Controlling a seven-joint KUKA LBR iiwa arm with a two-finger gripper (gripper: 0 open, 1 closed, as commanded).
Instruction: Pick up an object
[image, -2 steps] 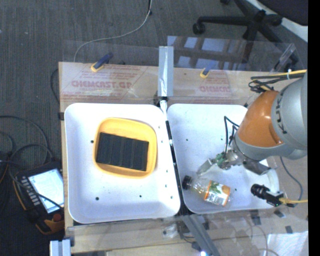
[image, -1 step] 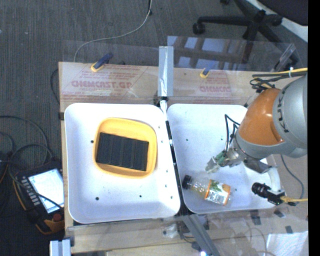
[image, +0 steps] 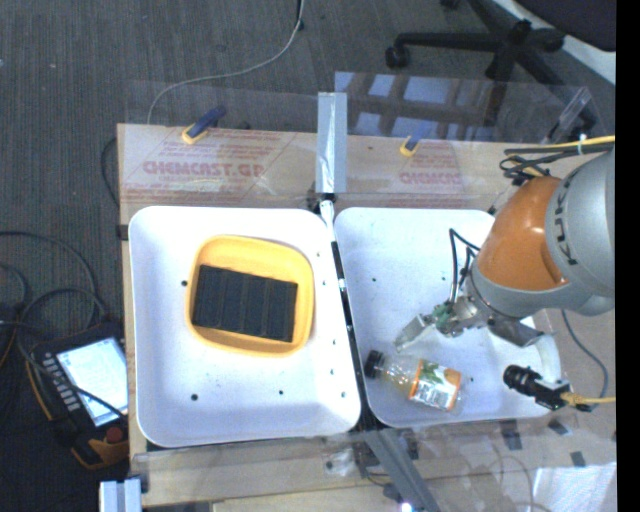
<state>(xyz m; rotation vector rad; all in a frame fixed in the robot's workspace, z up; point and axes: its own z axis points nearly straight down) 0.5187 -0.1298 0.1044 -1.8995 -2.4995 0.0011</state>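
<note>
A small clear bottle (image: 425, 383) with orange liquid, a green and orange label and a dark cap lies on its side near the front edge of the right bin (image: 400, 250). My gripper (image: 412, 332) hangs low over the middle of that bin, just behind the bottle and apart from it, with nothing visibly in it. In the left bin (image: 160, 390) sits a yellow dish (image: 250, 255) with a black ridged block (image: 245, 303) lying flat inside it.
The arm's orange and grey wrist (image: 530, 250) covers the right side of the right bin. A raised divider (image: 340, 290) separates the two bins. Bare white floor lies behind and to the left of the gripper.
</note>
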